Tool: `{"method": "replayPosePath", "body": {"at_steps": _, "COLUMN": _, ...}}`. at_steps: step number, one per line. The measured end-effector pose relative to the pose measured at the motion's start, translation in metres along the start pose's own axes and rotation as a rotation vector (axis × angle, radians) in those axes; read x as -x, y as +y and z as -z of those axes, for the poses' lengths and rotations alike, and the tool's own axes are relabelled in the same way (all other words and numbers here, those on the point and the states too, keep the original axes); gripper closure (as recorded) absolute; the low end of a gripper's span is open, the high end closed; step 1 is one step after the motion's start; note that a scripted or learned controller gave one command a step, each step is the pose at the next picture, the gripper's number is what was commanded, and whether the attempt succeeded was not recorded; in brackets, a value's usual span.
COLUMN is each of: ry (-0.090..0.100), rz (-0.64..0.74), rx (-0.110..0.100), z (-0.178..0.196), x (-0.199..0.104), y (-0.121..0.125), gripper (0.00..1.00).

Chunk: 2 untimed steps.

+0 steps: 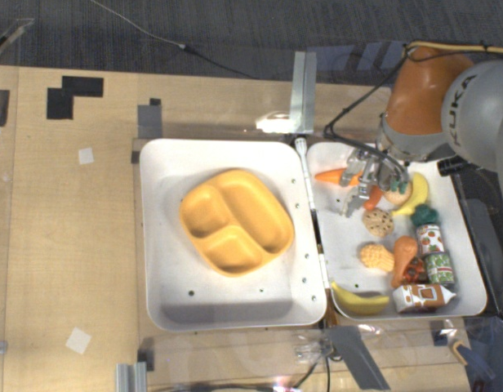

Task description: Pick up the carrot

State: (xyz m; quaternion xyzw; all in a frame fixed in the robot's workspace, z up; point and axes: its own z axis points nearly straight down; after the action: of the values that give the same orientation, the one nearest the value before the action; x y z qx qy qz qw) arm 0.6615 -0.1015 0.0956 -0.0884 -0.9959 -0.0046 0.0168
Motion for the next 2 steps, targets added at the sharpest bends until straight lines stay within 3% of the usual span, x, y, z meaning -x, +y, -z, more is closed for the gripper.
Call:
{"method": "replayPosePath", "body": {"at_steps": 1, "ry": 0.003, "rz": -0.14, "rx": -0.01, "z": -0.0075, "x": -0.005, "y": 0.0042, "gripper": 0.0}}
{"method": "replayPosePath", "body": {"at_steps": 2, "ry": -0.016, "rz": -0.479, "rx": 0.007, "z": -0.0076, "x": -0.0139, "y": -0.0018, "gripper": 0.0}}
